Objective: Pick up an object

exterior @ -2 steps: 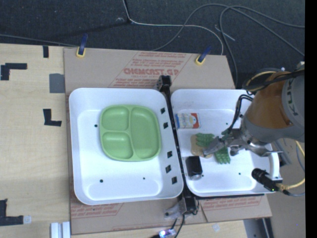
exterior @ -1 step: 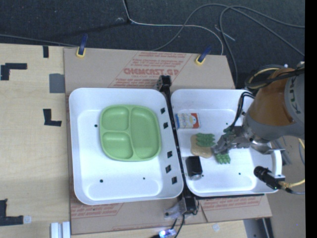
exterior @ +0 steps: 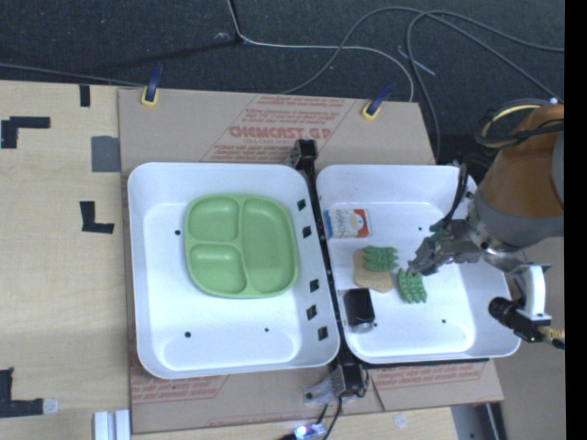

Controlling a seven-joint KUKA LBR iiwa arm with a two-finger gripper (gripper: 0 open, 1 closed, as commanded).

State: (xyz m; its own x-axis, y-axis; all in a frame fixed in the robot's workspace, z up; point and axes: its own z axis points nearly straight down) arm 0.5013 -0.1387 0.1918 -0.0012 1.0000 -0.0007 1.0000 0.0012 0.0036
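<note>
White bins: the left bin [exterior: 156, 273] bears a green divided plate [exterior: 242, 246]. In the right bin [exterior: 459, 333], the gripper [exterior: 424, 262] hangs just above a green toy [exterior: 412, 287]; its opening cannot be told. A black block [exterior: 359, 307] lies nearby.

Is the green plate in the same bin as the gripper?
No: the green plate lies in the left bin, while the gripper is over the right bin.

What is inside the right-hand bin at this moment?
In the right bin: a small white packet, a tan piece with green toys, a black block. The gripper covers part of the floor.
</note>
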